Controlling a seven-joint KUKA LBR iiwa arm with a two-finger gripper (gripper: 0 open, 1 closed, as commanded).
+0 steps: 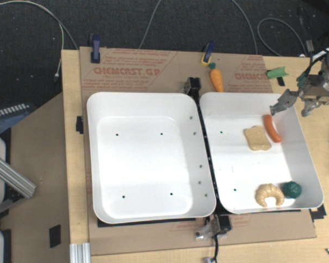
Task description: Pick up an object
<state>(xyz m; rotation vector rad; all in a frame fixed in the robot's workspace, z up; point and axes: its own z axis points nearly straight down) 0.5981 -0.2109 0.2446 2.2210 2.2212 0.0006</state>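
Hovering my gripper [298,104] over the 1 o'clock corner of the right bin [230,163], fingers spread wide, nothing between them.

My left fingertip [278,106] sits just above the orange sausage [271,129], which lies beside the tan bread slice [256,138] at its 3 o'clock. A croissant [270,194] and a green ball [291,189] lie touching at the bin's 5 o'clock corner. A carrot [216,79] rests on the cardboard at 12 o'clock, outside both bins. The left bin [148,158] sits alongside.
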